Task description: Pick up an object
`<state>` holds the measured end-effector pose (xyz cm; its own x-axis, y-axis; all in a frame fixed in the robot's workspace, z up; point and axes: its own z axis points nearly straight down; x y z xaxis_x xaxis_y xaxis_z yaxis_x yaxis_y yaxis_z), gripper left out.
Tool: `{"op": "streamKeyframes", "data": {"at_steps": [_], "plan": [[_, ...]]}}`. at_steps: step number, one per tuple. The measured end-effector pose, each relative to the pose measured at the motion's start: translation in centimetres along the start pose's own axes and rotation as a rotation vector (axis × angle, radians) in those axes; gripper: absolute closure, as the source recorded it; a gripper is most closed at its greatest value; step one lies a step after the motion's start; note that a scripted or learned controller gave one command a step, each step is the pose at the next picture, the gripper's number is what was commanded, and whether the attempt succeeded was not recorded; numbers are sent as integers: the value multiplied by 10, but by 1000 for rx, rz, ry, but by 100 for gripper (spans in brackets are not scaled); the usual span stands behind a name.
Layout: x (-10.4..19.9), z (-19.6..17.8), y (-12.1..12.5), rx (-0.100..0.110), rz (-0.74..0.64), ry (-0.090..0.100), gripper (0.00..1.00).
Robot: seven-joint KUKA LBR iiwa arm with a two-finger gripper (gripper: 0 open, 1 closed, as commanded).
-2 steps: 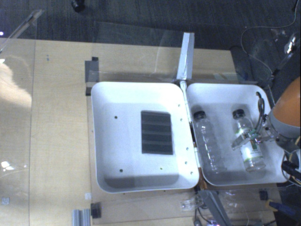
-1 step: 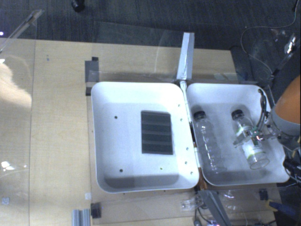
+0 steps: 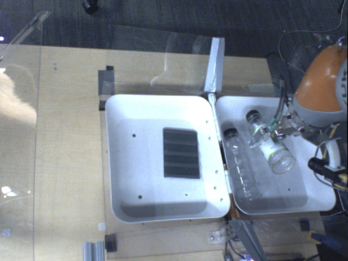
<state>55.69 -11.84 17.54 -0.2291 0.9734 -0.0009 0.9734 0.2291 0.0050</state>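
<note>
Two clear plastic bottles with black caps lie in the right bin [image 3: 315,197]. The longer bottle [image 3: 240,165] lies along the bin's left wall, cap toward the back. The shorter bottle [image 3: 273,150] lies slanted in the middle, its cap at the back left. My gripper [image 3: 277,128] hangs low over the upper part of the shorter bottle, below the arm's orange band [image 3: 324,83]. Whether it touches the bottle cannot be told. A black ribbed rectangular pad [image 3: 181,153] lies flat in the middle of the left bin [image 3: 125,124].
A metal divider post [image 3: 214,64] stands at the back between the two bins. Cables [image 3: 325,169] hang by the right bin's right rim. Bare wooden bench [image 3: 60,156] stretches to the left of the bins.
</note>
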Motion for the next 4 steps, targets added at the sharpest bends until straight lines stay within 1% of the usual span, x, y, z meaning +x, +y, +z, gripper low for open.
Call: {"op": "streamKeyframes", "data": {"at_steps": [1, 2, 3, 4], "plan": [[0, 0, 0, 0, 0, 0, 0], [-58, -14, 13, -2, -103, -3, 0], [-98, 86, 37, -6, -118, -6, 0], [-111, 87, 87, 16, -156, 6, 0]]}}
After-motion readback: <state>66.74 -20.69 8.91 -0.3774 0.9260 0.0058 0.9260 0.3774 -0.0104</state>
